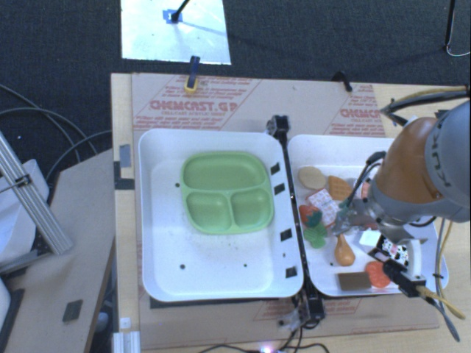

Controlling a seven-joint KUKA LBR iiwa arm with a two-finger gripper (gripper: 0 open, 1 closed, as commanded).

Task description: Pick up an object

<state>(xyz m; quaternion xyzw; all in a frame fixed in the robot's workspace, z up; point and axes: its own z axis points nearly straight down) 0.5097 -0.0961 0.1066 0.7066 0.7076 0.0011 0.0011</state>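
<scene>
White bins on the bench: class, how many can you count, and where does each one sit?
2. The left bin holds a green plate; the right bin holds small toys, with the arm over it.

Red brand lettering on the board under the bins

The protective sheet (250,101) behind the two white bins carries "CHEMCAST GP" printed in red, once at the left above the left bin (158,197) and again at the right, slanted and partly cut off by the arm (423,171).
</scene>
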